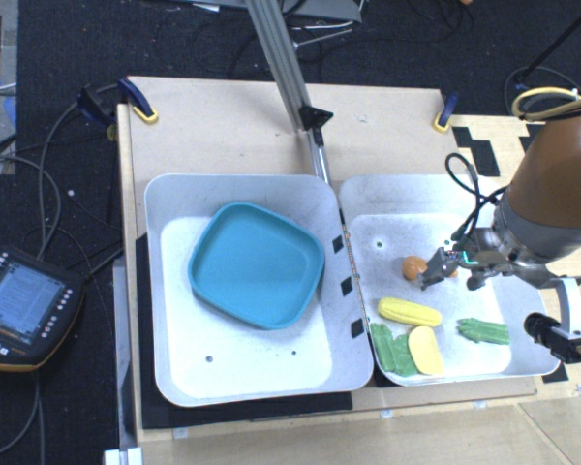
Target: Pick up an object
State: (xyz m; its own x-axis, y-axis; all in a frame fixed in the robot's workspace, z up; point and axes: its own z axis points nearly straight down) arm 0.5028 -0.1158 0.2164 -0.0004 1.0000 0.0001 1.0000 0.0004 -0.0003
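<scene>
Hovers low in the right bin (pixel 368 201), gripper (pixel 440 267) just beside an orange ball (pixel 413 267) on its right, perhaps touching. Looks spread, 1 dark finger (pixel 432 277) angled toward the ball, nothing seen between the 2 fingers. Hard to be sure at this size.

Lies near the bin's middle, the ball, apart from the rest. Below it, a yellow piece (pixel 410 311), then a second yellow piece (pixel 426 350) touching a green piece (pixel 393 350) at the front wall. Further right, another green piece (pixel 483 331) alone.

In the left bin (pixel 165 260), a blue plate (pixel 257 264), tilted slightly, well apart from the gripper.

Probably light and small, the ball. Round, so likely to roll or squirt out if pinched off-centre. Best taken across its widest part, fingers on either side, straight down. Firmness impossible to tell from here.

Easier holds likely on the long yellow piece, across its narrow width.
</scene>
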